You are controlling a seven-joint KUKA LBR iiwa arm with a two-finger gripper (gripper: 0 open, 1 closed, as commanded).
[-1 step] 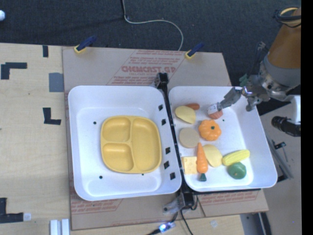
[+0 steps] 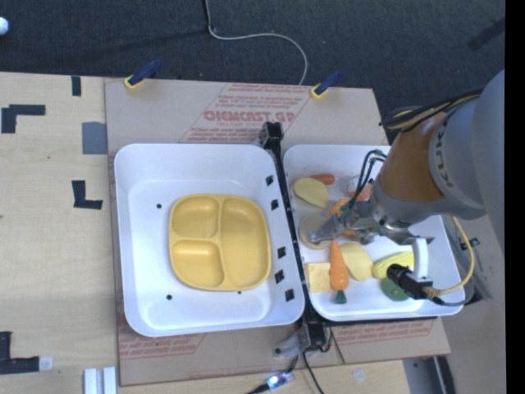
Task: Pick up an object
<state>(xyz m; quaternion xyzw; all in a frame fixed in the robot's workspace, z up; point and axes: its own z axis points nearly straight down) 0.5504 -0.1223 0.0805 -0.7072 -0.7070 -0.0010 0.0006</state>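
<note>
Starting at the left, the left bin (image 2: 139, 220) held a yellow divided plate (image 2: 220, 241) and nothing the arm was working on. Across the divider, the right bin (image 2: 447, 306) carried the clutter: a pale slice (image 2: 311, 191), a square of cheese (image 2: 317, 276), an upright-lying carrot (image 2: 338, 268) and a yellow piece (image 2: 358, 261) beside it. The gripper (image 2: 338, 224) hung low just above the carrot's top, its opening impossible to judge. Judging by this, the reach was under way; the next move needed a descent centred on one item, then a closing.
</note>
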